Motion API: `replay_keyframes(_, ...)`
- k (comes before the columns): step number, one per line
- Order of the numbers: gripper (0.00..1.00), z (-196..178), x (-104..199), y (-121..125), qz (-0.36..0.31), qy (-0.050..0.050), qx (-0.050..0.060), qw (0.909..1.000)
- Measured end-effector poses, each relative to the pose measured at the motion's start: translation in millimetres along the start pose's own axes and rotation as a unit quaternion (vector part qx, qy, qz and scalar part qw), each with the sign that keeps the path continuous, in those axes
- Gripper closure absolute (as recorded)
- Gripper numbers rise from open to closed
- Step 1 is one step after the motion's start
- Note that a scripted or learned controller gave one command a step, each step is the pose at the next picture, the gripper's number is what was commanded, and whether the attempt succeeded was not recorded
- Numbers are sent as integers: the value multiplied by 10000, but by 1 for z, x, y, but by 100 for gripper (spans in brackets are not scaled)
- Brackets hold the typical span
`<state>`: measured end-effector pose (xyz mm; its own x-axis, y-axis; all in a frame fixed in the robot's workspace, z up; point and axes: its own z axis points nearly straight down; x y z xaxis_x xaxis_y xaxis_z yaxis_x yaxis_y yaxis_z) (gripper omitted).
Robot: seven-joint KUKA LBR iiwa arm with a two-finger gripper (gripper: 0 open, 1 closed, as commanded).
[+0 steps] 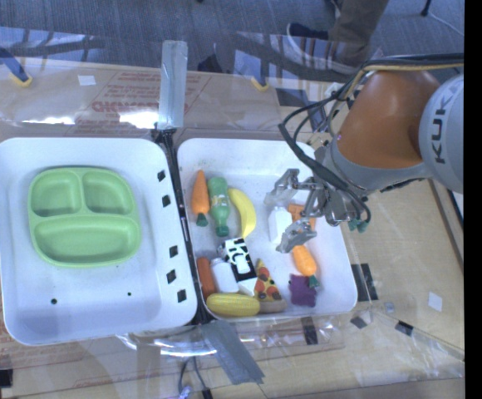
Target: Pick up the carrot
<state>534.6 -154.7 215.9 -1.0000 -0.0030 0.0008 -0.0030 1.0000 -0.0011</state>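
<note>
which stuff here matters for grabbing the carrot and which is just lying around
For the job:
- carrot, by the right bin's left wall
- claw, over the right bin's right part

Just lying about:
- green bottle and banana beside the carrot
- small orange piece below the claw
- purple piece
- pizza slice
- yellow piece at the near wall
- green divided plate in the left bin

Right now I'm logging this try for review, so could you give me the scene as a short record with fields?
target: carrot, upper left of right bin, beside green bottle
gripper: gripper over right side of that bin, fingers spread, nothing between them
near gripper: orange toy, purple toy
other items: banana, pizza slice
left bin: green divided plate
</note>
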Motion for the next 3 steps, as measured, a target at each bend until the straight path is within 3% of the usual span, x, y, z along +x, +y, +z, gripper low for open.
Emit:
replay_keyframes(1, 0, 123, 4, -43, -335, -24, 2, 9994)
replay_keyframes(2, 100, 113, 2, -40, -389, -29, 2, 9992)
replay_keyframes(3, 100, 76, 14, -35, 1018, -22, -2, 9948)
